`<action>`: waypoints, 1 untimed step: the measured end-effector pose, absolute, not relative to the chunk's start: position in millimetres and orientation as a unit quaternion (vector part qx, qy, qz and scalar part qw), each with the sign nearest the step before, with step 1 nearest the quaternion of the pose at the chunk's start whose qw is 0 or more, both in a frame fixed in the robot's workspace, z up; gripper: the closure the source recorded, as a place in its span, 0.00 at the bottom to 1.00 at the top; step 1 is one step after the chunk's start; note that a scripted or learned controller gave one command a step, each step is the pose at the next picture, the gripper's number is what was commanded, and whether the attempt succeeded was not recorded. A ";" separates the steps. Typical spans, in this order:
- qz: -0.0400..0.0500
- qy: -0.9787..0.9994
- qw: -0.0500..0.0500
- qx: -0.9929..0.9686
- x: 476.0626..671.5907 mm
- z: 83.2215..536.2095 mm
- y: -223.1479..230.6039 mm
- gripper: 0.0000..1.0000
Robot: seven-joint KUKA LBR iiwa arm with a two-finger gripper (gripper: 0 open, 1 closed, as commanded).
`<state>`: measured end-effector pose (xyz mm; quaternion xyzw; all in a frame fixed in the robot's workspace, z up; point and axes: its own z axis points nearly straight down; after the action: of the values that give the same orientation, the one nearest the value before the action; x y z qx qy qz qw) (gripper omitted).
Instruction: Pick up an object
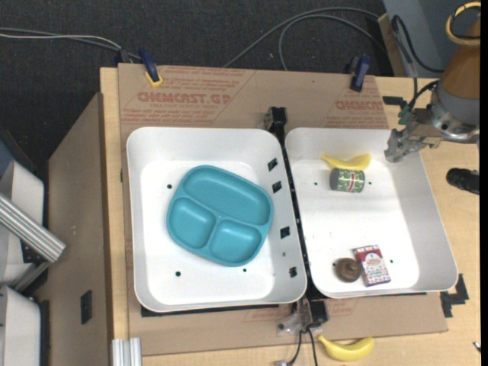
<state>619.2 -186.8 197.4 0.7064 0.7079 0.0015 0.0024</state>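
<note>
A cardboard-topped bench [91,204] carries two shallow white bins side by side. The left bin [145,265] holds a teal divided plate [219,214], lying flat and filling most of its floor. The right bin [423,227] holds four small things: a yellow banana [347,160] near the far wall, a green can [348,180] on its side touching the banana's near edge, and at the near wall a red and white box [371,265] with a brown round lump [348,269] just beside it.

The grey arm [457,97] reaches in from the right, its tool [398,149] poised above the right bin's far right corner. Whether the tool is open or closed cannot be told from this slant, and nothing is seen held in it.

The nearest candidates are the banana and the can, both lying to the tool's left and a little nearer the camera. The banana's long axis and the can's both run left to right, roughly along the line from the tool, so a grasp would likely close across them front to back. The box and the lump lie well apart, toward the near wall.
</note>
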 end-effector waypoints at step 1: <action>0.002 0.708 0.004 0.706 625.8 261.6 -190.4 1.00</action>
<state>625.8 -190.4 261.6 0.7064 0.7078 0.0022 0.0044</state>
